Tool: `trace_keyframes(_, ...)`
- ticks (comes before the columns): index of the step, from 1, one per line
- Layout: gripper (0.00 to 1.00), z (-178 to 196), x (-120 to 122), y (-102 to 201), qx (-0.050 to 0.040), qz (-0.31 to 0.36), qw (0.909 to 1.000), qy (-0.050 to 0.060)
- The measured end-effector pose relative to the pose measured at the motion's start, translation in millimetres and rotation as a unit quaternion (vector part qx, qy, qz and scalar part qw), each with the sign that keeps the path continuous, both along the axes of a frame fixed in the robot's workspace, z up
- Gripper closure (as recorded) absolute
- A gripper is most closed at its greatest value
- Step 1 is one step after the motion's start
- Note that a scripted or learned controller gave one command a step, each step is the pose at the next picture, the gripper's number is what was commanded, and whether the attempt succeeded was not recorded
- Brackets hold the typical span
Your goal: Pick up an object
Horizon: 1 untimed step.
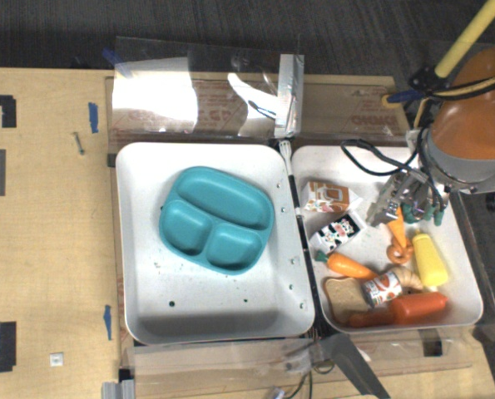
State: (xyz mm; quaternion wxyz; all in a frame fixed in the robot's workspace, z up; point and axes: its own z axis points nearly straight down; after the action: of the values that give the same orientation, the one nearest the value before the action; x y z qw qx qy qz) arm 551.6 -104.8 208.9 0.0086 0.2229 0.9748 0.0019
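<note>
Two shallow white bins sat side by side on a wooden bench (39,248); the left bin (139,289) held a teal divided plate (216,217). Toy foods, including a carrot (349,265), a yellow piece (428,259) and a small can (383,288), crowded the right bin (465,293). The gripper (399,202) hovered over that bin's upper part, just above the foods, and how far its jaws stood apart could not be told.

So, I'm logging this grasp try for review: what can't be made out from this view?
- Fingers of the gripper: blurred among wires, so open or shut is unreadable.
- Small patterned card: print too small to read.
- Slice of bread: partly covered by the can and red sausage.
- Arm: cut off by the right edge.
</note>
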Motion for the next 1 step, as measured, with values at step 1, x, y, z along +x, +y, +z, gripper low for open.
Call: trace_keyframes(1, 1.00, 6.1, -0.7, -2.5, -0.0007, -0.002, 1.0000, 0.001)
